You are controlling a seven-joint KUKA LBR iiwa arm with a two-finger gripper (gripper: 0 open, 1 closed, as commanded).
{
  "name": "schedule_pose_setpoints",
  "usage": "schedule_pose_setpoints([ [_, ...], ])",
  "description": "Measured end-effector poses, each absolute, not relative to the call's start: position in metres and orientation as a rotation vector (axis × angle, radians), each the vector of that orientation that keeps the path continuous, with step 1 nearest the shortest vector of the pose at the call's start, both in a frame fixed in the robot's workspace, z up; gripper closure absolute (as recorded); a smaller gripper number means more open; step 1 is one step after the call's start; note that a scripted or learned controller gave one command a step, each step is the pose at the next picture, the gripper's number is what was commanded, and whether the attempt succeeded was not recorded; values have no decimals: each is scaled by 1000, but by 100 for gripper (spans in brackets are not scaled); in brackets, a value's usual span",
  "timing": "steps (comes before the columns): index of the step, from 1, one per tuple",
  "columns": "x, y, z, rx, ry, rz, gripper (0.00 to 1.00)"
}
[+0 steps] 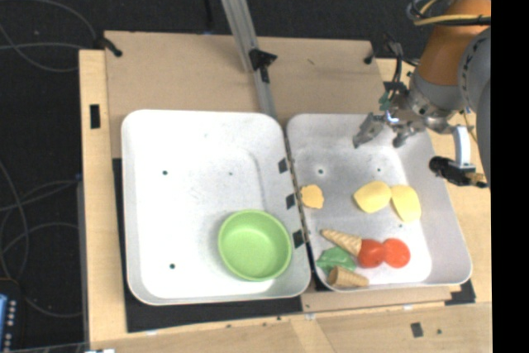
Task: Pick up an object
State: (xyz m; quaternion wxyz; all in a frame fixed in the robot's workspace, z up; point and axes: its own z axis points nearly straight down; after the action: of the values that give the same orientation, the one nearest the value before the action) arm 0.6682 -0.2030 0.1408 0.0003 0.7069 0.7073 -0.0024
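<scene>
My gripper [382,132] hangs spread wide and empty over the right bin's [331,140] far edge. I judge this the approach. Nearest pick, a yellow piece [372,197] mid-bin: next I come toward it, then descend.

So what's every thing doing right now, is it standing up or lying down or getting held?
Green bowl: upright in the left bin, mouth up.
Yellow pieces: lying loose in the right bin.
Tomatoes: lying side by side, not held.
Cone: on its side.
Gripper: fingers open, over the right bin, holding nothing.
</scene>
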Motion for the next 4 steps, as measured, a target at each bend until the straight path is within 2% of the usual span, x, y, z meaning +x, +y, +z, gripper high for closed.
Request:
schedule_pose_setpoints([
  [1,670,-204,156,2212,2219,-3,100],
  [2,675,-214,208,2216,2219,6,100],
  [3,676,-214,228,2215,2223,6,100],
  [4,666,-164,222,2215,2227,0,100],
])
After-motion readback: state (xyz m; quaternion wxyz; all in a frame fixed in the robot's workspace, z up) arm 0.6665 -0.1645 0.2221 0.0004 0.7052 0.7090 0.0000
